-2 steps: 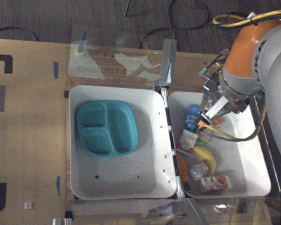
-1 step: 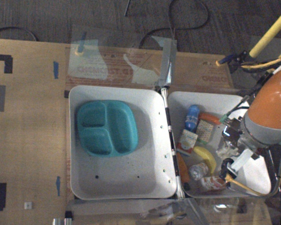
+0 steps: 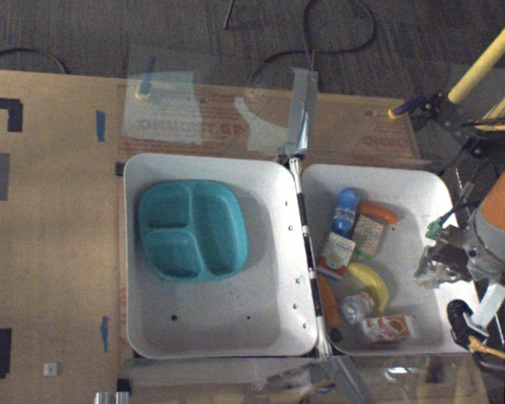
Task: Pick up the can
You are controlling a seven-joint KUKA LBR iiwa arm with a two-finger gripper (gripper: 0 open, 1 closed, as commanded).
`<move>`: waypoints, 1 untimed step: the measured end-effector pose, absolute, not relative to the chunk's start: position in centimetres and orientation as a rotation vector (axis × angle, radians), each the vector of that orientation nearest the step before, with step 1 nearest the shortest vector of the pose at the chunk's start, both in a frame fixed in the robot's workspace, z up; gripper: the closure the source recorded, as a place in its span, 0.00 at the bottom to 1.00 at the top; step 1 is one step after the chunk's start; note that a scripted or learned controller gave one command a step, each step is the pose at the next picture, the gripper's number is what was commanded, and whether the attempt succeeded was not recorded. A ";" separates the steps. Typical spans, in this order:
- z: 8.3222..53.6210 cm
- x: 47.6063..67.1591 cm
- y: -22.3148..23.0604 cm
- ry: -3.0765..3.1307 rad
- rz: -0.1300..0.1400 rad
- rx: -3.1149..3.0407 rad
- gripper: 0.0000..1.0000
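The can (image 3: 371,231), with an orange top and a speckled label, lies in the middle of the right bin (image 3: 413,190), just right of a blue bottle (image 3: 347,209). My gripper (image 3: 436,267) hangs over the right side of that bin, near its right wall. It is well to the right of the can and a little nearer the front, with bare bin floor between them. Nothing shows in its grasp.
Around the can lie a small carton (image 3: 338,252), a banana (image 3: 371,284), a carrot (image 3: 328,302), a clear bottle (image 3: 357,306) and an orange-and-white packet (image 3: 387,328). The left bin (image 3: 229,331) holds a teal divided plate (image 3: 193,228). A metal divider (image 3: 306,267) separates the bins.
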State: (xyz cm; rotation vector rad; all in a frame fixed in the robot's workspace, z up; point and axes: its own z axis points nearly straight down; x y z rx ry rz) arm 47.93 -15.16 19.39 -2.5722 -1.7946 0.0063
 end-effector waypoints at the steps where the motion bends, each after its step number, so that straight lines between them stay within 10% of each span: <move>1: 19.4 47.9 -15.2 -1.795 0.007 -2.572 0.00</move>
